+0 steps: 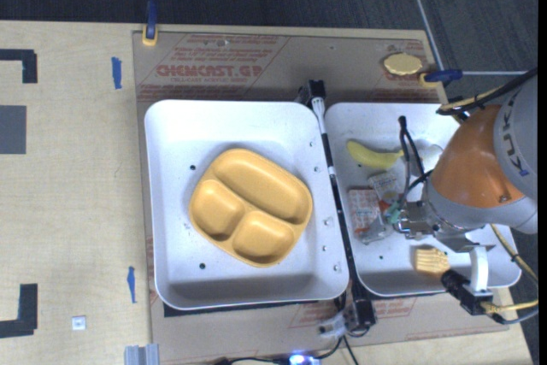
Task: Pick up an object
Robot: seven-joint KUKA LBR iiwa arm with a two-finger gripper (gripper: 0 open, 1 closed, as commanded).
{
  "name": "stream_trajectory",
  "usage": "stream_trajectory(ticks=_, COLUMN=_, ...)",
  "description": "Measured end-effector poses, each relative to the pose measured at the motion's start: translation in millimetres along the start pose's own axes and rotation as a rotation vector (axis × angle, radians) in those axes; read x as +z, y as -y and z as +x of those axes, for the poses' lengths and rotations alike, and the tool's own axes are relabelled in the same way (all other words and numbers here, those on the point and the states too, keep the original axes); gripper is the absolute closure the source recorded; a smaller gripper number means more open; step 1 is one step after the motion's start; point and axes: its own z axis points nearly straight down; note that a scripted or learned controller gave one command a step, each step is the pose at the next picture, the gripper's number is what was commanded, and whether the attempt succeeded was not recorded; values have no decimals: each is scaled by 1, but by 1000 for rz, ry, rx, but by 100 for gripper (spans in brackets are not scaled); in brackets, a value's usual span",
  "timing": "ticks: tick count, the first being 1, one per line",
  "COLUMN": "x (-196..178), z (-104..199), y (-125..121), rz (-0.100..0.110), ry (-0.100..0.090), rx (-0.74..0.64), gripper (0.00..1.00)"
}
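In the left bin point(162, 184) a yellow three-compartment plate point(249, 206) lies upside down. The right bin point(389, 282) holds a yellow banana point(373, 154) at the back, a clear plastic packet with red print point(367, 209) in the middle, and a small tan ridged piece point(430, 259) near the front. My gripper point(400, 218) hangs low over the right bin, beneath the orange wrist band point(474, 171). It sits at the right edge of the clear packet, just behind the tan piece. The wrist hides the bin's right part.
A black divider rail point(333, 184) runs between the two bins. A tan disc point(402, 63) and a blue clamp point(440, 76) lie on the cardboard behind the right bin. Cables point(410, 154) trail from the wrist over the banana's right end.
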Motion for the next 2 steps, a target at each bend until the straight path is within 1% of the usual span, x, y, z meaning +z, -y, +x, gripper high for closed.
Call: stream_trajectory(ticks=2, x=0, z=0, y=0, rz=0, ry=0, rx=-1, gripper=0)
